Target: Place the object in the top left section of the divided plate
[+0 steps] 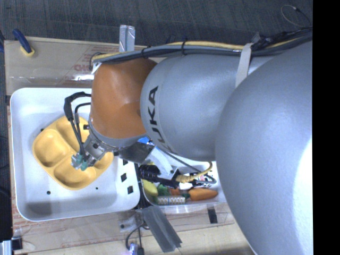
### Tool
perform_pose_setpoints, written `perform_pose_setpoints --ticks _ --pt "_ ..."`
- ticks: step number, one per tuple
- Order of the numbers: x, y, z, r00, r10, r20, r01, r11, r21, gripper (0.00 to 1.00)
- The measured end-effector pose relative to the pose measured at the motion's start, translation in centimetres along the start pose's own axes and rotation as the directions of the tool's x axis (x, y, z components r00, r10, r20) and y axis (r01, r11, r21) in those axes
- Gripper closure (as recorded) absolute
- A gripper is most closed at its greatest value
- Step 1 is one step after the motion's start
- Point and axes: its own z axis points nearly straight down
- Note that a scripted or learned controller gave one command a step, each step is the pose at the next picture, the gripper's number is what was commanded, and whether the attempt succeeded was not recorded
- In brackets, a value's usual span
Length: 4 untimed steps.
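Grey KUKA arm [212, 105] w/ orange band reaches over left white bin [21, 142]; claw [82, 161] hangs low over yellow divided plate [50, 147]. Small teal object [81, 163] sits at claw tip; grasp unclear. Best approach, probably: confirm the top left section first, release low.

Robotics lab: KUKA arm [212, 105] over white bins [32, 195].
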Motion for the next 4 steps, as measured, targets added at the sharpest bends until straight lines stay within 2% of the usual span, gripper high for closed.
perform_pose_setpoints --ticks 1,2,3,4 --pt "0.0 0.0 0.0 1.000 0.001 0.000 -0.001 1.000 0.000 0.00" --pt "-3.4 -3.0 -5.1 0.998 0.070 0.001 -0.070 0.998 -0.004 0.00" --pt "-3.3 -2.8 -5.9 0.998 0.062 0.000 -0.062 0.998 0.001 1.00" --pt "-1.1 -1.0 0.1 1.000 -0.028 0.000 0.028 1.000 0.001 1.00"
